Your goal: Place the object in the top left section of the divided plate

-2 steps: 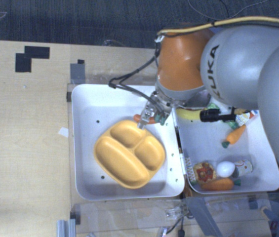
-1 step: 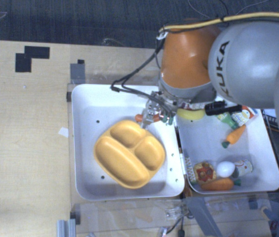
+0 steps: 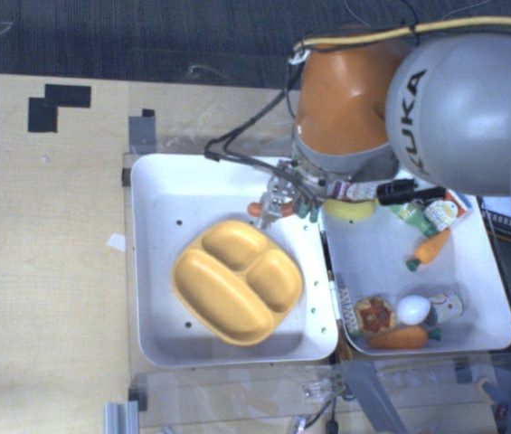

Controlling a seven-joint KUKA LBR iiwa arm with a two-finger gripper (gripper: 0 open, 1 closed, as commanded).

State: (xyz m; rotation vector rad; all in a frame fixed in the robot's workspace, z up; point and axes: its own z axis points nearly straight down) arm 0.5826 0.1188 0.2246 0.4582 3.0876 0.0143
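Observation:
A yellow divided plate with three sections lies in the left bin, turned at a slant. My gripper hangs under the orange wrist band, just past the plate's far edge and near the wall between the bins. A small orange-red object shows right beside the gripper's tip on its left, just above the plate's upper section. Whether it is gripped or lying on the bin floor cannot be made out. The wrist hides the bin's far right corner.
The right bin holds a yellow fruit, a small carrot, a green and white packet, a white egg, a red packet and an orange sausage-like piece. A black cable runs over the left bin's far edge.

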